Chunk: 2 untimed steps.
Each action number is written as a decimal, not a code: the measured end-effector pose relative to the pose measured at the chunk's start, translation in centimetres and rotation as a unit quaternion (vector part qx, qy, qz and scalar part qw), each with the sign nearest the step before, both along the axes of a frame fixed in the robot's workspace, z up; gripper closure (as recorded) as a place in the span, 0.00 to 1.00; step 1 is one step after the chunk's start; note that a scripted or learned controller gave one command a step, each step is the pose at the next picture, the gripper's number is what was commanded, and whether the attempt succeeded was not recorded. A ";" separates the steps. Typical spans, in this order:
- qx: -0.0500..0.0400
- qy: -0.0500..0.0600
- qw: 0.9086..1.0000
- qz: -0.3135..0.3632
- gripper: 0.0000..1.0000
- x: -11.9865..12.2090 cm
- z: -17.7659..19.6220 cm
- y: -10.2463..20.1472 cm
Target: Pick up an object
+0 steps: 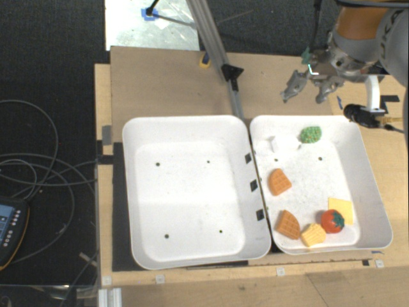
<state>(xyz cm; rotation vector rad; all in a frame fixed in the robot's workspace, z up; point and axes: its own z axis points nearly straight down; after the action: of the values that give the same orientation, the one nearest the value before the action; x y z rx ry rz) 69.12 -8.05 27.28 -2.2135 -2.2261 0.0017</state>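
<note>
On the brown wooden bench (pixel 160 82), two shallow white plastic bins sit side by side, touching along their inner edges. The left bin (pixel 137 190) has a bare floor with a few small dark dots. The right bin (pixel 367 171) holds several small toy foods. A bumpy green round piece (pixel 310 134) lies near the bin's far edge. An orange rounded piece (pixel 279 181) rests toward the bin's left wall, about midway down. Along the near edge, an orange waffle-textured wedge (pixel 287 224) lies beside a small yellow block (pixel 313 235), which touches a red tomato-shaped toy with a green top (pixel 332 221). A pale yellow flat slab (pixel 340 207) sits just behind the tomato.

The grey arm with its orange band enters from the upper right. Its tool (pixel 308 89) hangs above the bare bench just beyond the right bin's far edge, well apart from every toy. Its two fingers (pixel 293 87) are spread apart with nothing between them.

A grey metal pole (pixel 214 40) slants across the bench toward the gap between the bins.
</note>
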 end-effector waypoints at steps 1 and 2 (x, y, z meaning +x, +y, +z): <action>-0.001 -0.002 1.000 0.001 0.00 0.1 0.3 0.0; -0.001 0.000 1.000 -0.001 0.00 -0.9 -4.8 0.4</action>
<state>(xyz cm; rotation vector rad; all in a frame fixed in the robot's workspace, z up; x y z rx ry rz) 68.26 -7.63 22.48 -2.2169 -2.2241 0.0025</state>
